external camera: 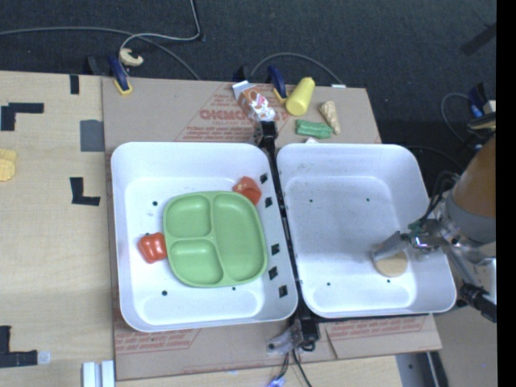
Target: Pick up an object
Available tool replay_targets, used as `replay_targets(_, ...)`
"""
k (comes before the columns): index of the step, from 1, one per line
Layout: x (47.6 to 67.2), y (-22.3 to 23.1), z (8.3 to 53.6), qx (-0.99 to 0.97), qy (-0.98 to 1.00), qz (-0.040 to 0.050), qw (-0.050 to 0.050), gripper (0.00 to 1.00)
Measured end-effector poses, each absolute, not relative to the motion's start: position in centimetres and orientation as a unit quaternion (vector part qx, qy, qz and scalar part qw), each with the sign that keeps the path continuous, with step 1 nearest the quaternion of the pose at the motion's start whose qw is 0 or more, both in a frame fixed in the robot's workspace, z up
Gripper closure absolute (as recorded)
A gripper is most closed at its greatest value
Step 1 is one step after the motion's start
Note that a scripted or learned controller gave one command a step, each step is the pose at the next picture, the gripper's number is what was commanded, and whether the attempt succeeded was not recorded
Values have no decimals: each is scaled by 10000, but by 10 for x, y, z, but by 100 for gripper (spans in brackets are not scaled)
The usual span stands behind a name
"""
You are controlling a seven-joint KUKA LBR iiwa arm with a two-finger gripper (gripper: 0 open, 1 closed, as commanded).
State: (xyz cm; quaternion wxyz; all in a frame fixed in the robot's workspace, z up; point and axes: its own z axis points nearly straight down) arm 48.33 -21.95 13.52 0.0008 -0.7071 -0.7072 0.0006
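A tan, rounded object (393,264) lies in the right bin (347,184), near its front right corner. My gripper (389,251) reaches in from the right and sits low over the tan object, at or touching its top edge. The grey arm with its orange band (484,185) stands over the bin's right rim. In the left bin (137,168) a green divided plate (215,239) lies flat, with a red object (151,247) at its left side and a red-orange object (248,189) at its upper right corner.
Behind the bins on the cardboard lie a yellow object (301,95), a green piece (313,129), a tan piece (329,117) and a small printed carton (256,103). Cables run across the dark floor at the back. A yellow item (6,165) sits at the far left.
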Motion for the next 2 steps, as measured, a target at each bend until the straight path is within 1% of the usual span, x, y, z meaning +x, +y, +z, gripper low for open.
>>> replay_targets(1,502,-190,89,-7076,-7066,-5,-60,0)
replay_targets(2,503,-190,99,-7073,-7069,-13,-65,100)
